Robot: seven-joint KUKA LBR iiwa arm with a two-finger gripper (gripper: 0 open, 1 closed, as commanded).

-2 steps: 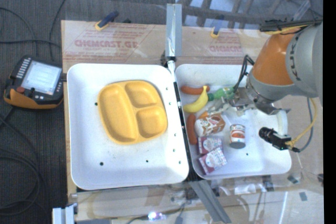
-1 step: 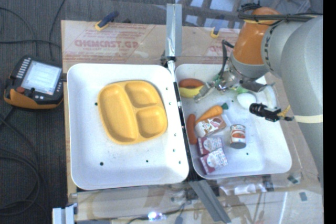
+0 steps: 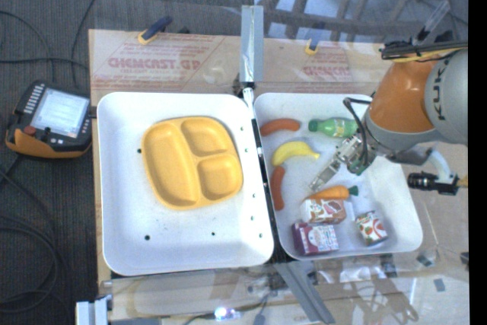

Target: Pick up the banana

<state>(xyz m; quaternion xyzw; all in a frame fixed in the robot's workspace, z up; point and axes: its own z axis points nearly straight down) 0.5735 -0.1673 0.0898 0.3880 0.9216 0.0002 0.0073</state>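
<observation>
So the banana is lying flat in the upper-left part of the right bin, tucked between two sausages and just left of a green bottle, while the gripper hangs just right of it and a bit lower, above the carrot; the jaws look slim and drawn together with nothing between them, though it's hard to be sure from this slanted view. To do this well, I'd say slide left over the middle of the banana, open wide, and turn the jaws across its narrow width. Then drop straight down so you don't nudge the bottle or clip a sausage.
</observation>
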